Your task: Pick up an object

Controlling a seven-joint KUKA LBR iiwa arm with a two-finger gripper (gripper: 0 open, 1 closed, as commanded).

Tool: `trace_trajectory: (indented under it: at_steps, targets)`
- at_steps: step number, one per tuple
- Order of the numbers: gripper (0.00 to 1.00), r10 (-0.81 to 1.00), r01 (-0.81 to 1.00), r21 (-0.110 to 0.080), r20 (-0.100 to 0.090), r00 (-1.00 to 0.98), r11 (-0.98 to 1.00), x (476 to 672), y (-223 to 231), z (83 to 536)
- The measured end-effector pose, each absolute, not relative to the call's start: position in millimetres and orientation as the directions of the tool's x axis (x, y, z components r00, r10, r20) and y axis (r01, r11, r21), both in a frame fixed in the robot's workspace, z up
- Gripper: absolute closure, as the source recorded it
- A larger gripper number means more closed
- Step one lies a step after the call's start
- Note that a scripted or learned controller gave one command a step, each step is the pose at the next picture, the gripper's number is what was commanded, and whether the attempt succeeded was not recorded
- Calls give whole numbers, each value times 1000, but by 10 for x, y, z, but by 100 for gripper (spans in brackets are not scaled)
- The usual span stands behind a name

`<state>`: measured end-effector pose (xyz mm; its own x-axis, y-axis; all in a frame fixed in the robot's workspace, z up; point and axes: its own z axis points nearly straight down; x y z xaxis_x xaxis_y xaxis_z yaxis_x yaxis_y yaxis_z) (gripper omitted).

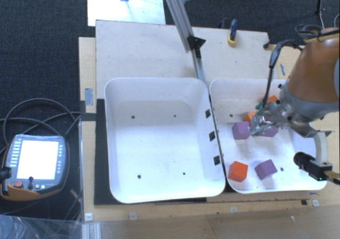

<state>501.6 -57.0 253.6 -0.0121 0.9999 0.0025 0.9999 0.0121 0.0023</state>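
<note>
Gripper (260, 124) is sitting low in the right-hand shallow white plastic bin (223, 92), near the middle of it, with the grey arm with the orange band (316, 68) reaching over the bin's right edge. I am reading this as the arm working at the cluster there, since that is where most of the blocks are crowded together. I cannot tell whether the fingers are apart or together; metal and blocks are blurring into one patch.

Likely target, in my judgement: a small purple cube (240, 130), matte, flat-faced, lying just left of the gripper, touching it or nearly so. A second purple block (270, 132) is lying just below the gripper, partly hidden by it. Small orange blocks (272, 99) are peeking out behind the gripper, toward the bin's far edge.

Lying free near the near edge: an orange cube (238, 171) and another purple cube (265, 169), well apart from the gripper.

The left-hand white bin (114, 126) is holding no blocks.
</note>
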Motion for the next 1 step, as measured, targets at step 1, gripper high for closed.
trace_trajectory:
  at_steps: [1]
  targets:
    - [100, 1000, 1000, 3, 3, -13, 13, 5023, 21, 2578]
